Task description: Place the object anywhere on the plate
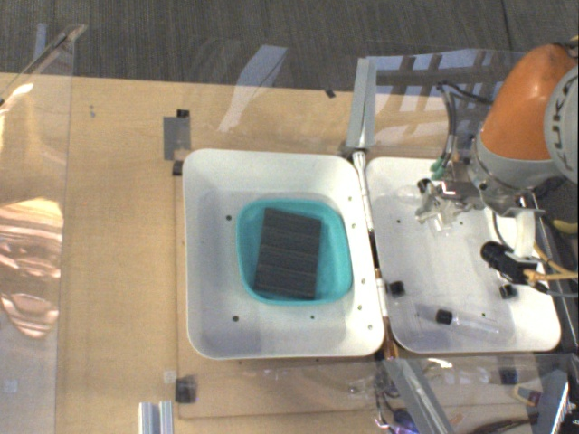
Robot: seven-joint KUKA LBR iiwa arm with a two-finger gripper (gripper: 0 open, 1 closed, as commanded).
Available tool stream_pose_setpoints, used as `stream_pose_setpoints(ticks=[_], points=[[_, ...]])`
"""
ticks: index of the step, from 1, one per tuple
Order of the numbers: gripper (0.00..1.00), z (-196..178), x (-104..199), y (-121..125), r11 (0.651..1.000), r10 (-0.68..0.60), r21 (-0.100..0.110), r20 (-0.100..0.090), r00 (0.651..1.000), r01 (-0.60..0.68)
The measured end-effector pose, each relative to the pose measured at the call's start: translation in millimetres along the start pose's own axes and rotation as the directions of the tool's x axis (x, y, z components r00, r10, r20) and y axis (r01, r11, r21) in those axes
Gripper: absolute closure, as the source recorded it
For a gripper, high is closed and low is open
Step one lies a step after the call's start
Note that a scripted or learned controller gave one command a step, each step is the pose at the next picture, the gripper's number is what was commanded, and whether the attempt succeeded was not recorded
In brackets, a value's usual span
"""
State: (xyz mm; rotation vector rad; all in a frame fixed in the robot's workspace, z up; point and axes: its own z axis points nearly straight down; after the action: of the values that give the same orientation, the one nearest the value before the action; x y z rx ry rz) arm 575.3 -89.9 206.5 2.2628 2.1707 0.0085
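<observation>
The fixed overhead camera looks down on two shallow white plastic bins side by side on a light wooden bench [109,333]. The left bin [208,324] holds one teal, rounded-square plate [336,242], and on that plate lies one dark grey, ribbed rectangular block [289,252]. The block rests flat near the plate's middle, well inside its rim. Its long axis runs from the near edge of the bin toward the far edge, leaning slightly so the far end tips to the right; the ribs cross it the short way.

The right bin [470,328] has the one grey arm with its orange band [527,107] over its far right corner. The two-finger gripper [437,202] hangs above the bin's far half, well apart from the plate and the block. Whether it is spread or pressed together cannot be told; nothing can be made out between its tips.
</observation>
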Motion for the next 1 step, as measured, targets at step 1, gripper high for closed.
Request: stream_pose_setpoints(ticks=[1], points=[[1.0,20.4,62.7,-21.7,0.985,-0.171,0.002,-0.002,0.985,0.171]])
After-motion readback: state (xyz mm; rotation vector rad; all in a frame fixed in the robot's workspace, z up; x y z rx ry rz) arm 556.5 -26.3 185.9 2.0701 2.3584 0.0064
